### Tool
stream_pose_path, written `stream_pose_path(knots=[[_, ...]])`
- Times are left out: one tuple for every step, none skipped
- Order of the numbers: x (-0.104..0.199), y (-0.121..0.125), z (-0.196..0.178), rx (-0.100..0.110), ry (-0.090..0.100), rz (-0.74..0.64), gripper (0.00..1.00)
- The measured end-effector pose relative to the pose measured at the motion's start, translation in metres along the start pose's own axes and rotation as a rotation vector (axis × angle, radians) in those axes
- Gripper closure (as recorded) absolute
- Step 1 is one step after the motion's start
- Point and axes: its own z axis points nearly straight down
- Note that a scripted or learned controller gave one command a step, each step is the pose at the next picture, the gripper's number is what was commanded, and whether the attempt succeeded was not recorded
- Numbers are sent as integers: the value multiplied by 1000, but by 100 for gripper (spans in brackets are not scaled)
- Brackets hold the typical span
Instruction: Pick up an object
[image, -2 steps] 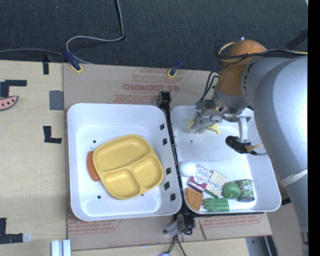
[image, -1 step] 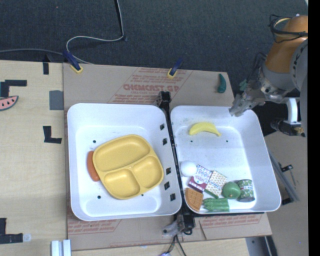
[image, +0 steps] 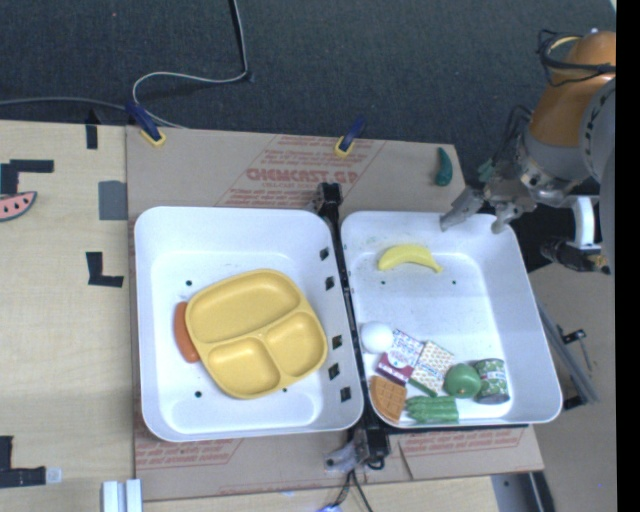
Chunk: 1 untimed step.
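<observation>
Grey fingers of the gripper (image: 472, 218) hang spread apart with nothing between them, at the upper right of the frame, just above the far rim of the right bin (image: 530, 330). Below it, near that bin's top, lies a yellow banana (image: 408, 259). Lower right sits a huddle of small toys. A yellow divided tray (image: 256, 332) fills the left bin (image: 160, 300).

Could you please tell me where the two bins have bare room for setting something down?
Right bin: bare floor between the banana and the toy pile led by the white ball; its near edge is crowded. Left bin: the yellow tray takes the middle, leaving the far strip and near-left corner.
</observation>
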Motion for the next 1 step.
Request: stream_pose_path(knots=[[19,4,91,-13,-1,-2,0]])
